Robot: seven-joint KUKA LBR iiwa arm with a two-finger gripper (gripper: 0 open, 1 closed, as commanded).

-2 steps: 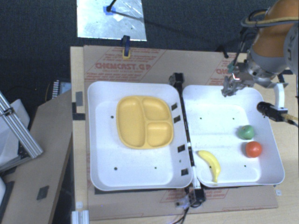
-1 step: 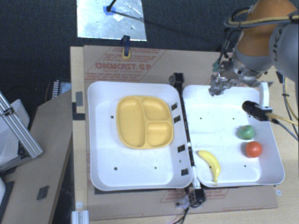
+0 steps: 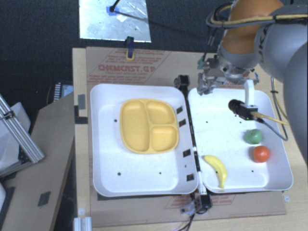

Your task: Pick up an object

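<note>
Pick not yet made: gripper (image 3: 208, 86) carries nothing.

The gripper hangs over the far-left corner of the right bin (image 3: 219, 124), close to the rim; whether its fingers are apart cannot be told. Candidates lie untouched: banana (image 3: 216, 169) near the front-left, green fruit (image 3: 253, 136) and orange fruit (image 3: 261, 154) right. The bin's middle offers open room. The yellow tray (image 3: 148, 125) occupies the left bin (image 3: 103, 138).

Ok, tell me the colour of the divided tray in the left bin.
Yellow; the divided tray shows in the camera view.
</note>
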